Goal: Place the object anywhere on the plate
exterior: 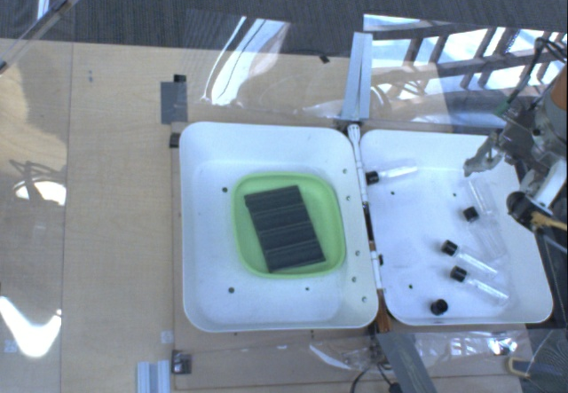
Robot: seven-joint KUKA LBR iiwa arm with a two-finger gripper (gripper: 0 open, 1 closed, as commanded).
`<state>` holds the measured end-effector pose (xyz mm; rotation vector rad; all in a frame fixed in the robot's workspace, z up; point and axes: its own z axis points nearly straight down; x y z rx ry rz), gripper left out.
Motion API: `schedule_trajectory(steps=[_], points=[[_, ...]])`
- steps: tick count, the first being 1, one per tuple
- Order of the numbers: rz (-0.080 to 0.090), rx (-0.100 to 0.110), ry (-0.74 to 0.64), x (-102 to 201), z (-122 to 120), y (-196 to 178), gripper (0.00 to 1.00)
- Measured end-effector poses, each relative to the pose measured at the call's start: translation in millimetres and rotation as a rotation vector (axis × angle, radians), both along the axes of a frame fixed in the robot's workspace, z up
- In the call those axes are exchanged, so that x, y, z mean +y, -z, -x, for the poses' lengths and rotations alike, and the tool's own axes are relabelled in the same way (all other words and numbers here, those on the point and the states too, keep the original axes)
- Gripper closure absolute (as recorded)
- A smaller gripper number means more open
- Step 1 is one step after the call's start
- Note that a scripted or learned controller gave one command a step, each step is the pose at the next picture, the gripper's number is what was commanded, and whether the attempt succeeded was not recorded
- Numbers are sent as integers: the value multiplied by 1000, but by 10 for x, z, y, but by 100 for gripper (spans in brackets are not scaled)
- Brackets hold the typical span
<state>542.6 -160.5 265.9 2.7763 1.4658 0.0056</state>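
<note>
- The gripper (pixel 486 158) hangs over the far right part of the right bin (pixel 417 307), at the end of the arm (pixel 543 129) that reaches in from the right edge; whether it is wide or narrow cannot be told from this slant, and nothing is seen held.
- Below and just beside it lie the task's things: clear vials with black caps. One vial (pixel 479 201) lies nearest, toward the bin's right side; two more, vial (pixel 469 258) and vial (pixel 479 285), lie nearer the front; another vial (pixel 390 174) rests by the bin's left wall; a loose black cap (pixel 437 306) sits at the front.
- Well apart, in the left bin (pixel 204 294), sits the green plate (pixel 333 205), and a dark ribbed block (pixel 284 228) covers most of its middle.
- Judgement on risk: the vials are clear, round and slim, so a closing grip may roll one aside or pinch it off-centre and let it slip during the carry across the wall between the bins.
- The block leaves little bare plate; a vial released on it may roll off onto the bin floor.
</note>
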Motion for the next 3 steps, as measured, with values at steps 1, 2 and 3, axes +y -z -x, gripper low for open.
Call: schedule_trajectory(steps=[1,2,3], points=[[0,0,55,-134,223,-17,0],[-2,-1,132,-37,259,167,0],[1,-1,208,-329,302,93,0]])
